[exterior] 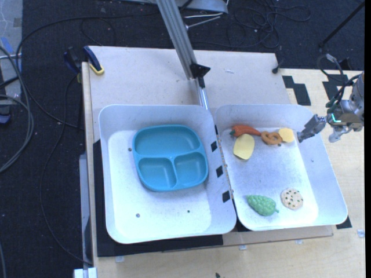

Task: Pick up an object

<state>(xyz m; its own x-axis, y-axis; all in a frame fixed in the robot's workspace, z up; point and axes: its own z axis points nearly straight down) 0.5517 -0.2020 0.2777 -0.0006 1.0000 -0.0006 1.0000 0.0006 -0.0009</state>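
Nearest the camera, in the right bin (324, 172): green leafy piece (262, 205) and cookie (291, 198), side by side. Farther back: yellow chip-like piece (244, 146), then carrot (245, 131), pretzel (271, 138) and small yellow piece (286, 135) in a row along the far wall. Just right of that row, at the bin's far right rim: gripper (324, 130), spread open, holding nothing. Small yellow piece closest, lying to the gripper's left. In the left bin: blue divided tray (170, 157).
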